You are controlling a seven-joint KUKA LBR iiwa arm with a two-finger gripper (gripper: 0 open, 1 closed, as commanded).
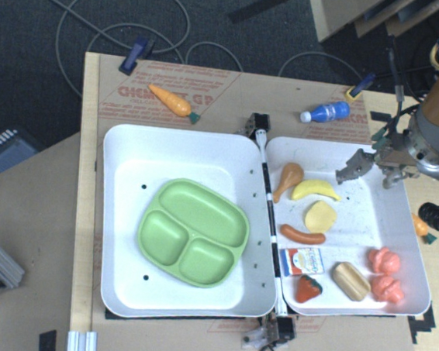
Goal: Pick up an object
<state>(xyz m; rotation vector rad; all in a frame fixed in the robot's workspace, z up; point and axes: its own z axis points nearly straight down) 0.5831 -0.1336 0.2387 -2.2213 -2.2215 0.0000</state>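
Looking down on a bench with 2 shallow white bins side by side. The left bin (127, 161) holds a green divided plate (192, 232) with 3 compartments, nothing in them. The right bin (401, 229) holds a scatter of toy food: a banana (315, 190) near the top, an orange-brown drumstick (287, 178) to its left, a pale yellow round piece (320, 216) below the banana, a sausage (301, 235) under that, a small milk carton (302, 261), a strawberry (308, 288), a bread roll (350, 280), and 2 pink lumps (385, 272) at the lower right.

The grey arm reaches in from the right, and its gripper (367, 168) hangs over the upper part of the right bin, just right of the banana and above it. 1 dark finger (350, 168) points down toward the bin floor, the other (392, 175) sits further right, so the jaws look spread apart. Nothing is between them.

Outside the bins, a toy carrot (173, 100) and a blue bottle (326, 112) lie on the cardboard at the back.

By my reading, the pick has not yet happened: every object lies loose in its bin. The banana seems the nearest candidate. What remains is the descent, the closing and the lift.
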